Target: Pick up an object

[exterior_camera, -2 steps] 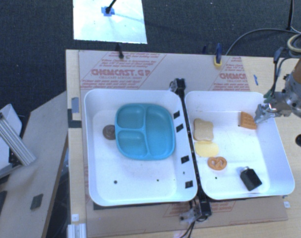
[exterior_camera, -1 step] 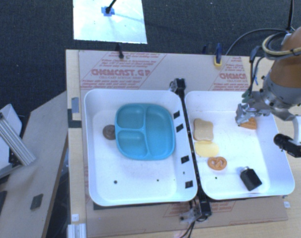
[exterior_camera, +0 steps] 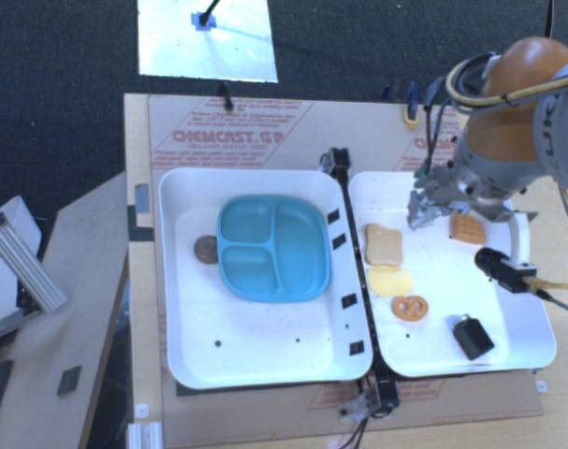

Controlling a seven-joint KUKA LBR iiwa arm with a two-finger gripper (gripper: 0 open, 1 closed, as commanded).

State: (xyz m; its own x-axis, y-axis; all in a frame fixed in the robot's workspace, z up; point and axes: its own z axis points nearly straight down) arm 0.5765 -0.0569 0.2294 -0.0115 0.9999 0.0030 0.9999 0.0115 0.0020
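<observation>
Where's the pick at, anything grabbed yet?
Done: the gripper is down in the right bin, near its back. In hand: nothing visibly held. Left: the whole grasp. The bread slice, cracker, yellow piece, pretzel and black block all lie on the bin floor.

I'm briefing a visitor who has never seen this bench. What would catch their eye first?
Likely the bright blue divided plate in the middle of the left bin. Next, the arm's orange band at upper right, with the gripper low over the right bin near the bread slice and pretzel.
</observation>
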